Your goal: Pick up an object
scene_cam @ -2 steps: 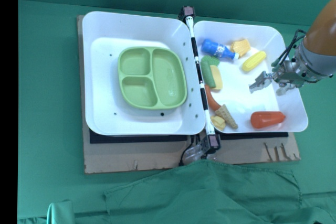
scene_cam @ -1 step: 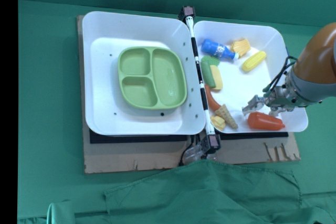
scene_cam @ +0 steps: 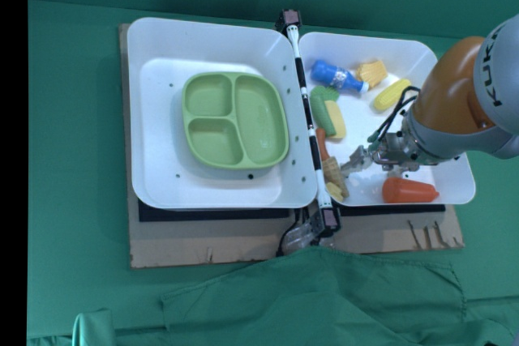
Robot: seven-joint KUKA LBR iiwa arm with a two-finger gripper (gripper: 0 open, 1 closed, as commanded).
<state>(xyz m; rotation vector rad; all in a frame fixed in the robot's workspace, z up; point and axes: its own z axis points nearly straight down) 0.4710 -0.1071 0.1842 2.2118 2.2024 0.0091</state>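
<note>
My two-finger pincer [scene_cam: 355, 160] is down low in the shallow white right-hand bin [scene_cam: 422, 53], reaching toward the divider side, and I cannot tell from this slanted view how its tips are set. Just ahead of it lies a small tan ridged toy piece [scene_cam: 332, 169], pressed up near the bin's left wall, with a slim orange carrot-shaped toy [scene_cam: 322, 143] running alongside it and a green-and-yellow oblong toy [scene_cam: 328, 113] just above.

The risk here, as I judge it, is the crowding. That tan piece sits tight against the wall and the carrot, so I may close on two things at once, or nudge the piece further into the corner and come up with nothing. The wall itself could catch one tip as I close.

The orange cone-shaped toy [scene_cam: 409, 190] lies beside my wrist, toward the near edge; a swing of the arm could knock it. The blue bottle-shaped toy [scene_cam: 336, 76], the small orange ridged toy [scene_cam: 374, 72] and the yellow corn-cob toy [scene_cam: 392, 94] sit well apart at the far side.

The pale green three-compartment plastic plate [scene_cam: 234, 121] rests in the white left-hand bin [scene_cam: 154, 93], not my concern.
</note>
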